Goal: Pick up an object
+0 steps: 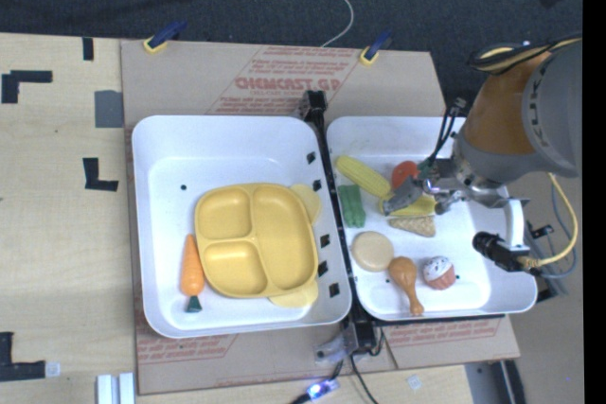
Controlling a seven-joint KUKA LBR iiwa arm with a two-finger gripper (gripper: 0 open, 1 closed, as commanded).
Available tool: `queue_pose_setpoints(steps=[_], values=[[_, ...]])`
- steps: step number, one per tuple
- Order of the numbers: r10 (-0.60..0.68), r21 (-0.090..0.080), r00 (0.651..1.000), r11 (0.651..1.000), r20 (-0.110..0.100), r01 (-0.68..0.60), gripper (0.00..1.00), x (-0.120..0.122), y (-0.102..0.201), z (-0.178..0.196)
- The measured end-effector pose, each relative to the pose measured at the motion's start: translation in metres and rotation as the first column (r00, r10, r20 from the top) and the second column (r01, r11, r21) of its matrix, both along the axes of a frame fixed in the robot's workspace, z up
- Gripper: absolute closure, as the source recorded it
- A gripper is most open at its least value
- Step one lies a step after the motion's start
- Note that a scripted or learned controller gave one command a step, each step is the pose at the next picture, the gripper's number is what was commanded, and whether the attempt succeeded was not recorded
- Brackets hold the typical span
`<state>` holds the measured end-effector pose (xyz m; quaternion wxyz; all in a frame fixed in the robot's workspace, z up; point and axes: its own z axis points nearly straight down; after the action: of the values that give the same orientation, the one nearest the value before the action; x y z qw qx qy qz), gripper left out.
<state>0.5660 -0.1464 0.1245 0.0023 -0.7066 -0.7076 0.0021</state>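
So the grey arm with the orange band (pixel 511 114) comes in from the right side of the frame and its pincer (pixel 409 195) sits low in the right white bin (pixel 473 298), right in the middle of the toy food pile. Can't tell if the pincer is apart or together, it's all dark metal bunched against the items there. Just beside it: a small red tomato-looking piece (pixel 404 171) at the upper side, a yellow plastic corn cob (pixel 364 174) lying slanted to its left, and a tan wedge like a sandwich slice (pixel 414 225) right under it, seemingly touching. A green rectangular block (pixel 352 205) lies along the bin's left wall. Lower down there's a pale round cookie-ish disc (pixel 372 250), an orange-brown drumstick (pixel 407 280) and a little red and white cupcake thing (pixel 437 272). Over in the left white bin (pixel 156 156), centre-left of the frame, a yellow divided plastic plate (pixel 256 237) takes up most of the space, with an orange toy carrot (pixel 192 270) lying just beside its left edge. Both bins sit on a cardboard sheet (pixel 275 76) on the wooden counter (pixel 57 232).
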Motion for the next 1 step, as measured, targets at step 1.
queue_pose_setpoints(steps=[1], values=[[0.001,-0.002,1.0,1.0,0.004,-0.001,0.0,-0.0002,0.0012,-0.0423]])
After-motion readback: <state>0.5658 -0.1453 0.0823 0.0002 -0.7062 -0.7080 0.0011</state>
